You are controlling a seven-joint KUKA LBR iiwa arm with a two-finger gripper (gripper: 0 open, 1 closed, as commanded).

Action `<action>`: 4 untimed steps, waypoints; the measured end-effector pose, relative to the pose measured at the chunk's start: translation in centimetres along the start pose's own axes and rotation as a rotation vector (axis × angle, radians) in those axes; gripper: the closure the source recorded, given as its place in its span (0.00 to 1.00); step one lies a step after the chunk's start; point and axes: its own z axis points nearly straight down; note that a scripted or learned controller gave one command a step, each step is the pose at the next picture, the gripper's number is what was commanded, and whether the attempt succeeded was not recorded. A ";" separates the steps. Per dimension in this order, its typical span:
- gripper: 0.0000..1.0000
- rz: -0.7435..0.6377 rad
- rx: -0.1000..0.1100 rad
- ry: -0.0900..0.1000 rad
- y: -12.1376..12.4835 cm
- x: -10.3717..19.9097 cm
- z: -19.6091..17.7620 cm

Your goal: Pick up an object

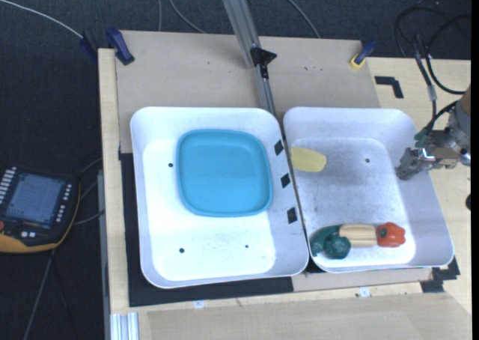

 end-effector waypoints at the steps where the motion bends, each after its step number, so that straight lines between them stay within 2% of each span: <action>1: 1.00 0.000 -0.001 0.000 0.5 0.6 -6.1; 2: 1.00 0.000 0.002 0.001 0.5 0.5 -8.2; 3: 1.00 -0.004 0.004 0.002 1.7 6.6 -7.1; 4: 1.00 -0.004 0.005 0.002 2.4 11.4 -5.3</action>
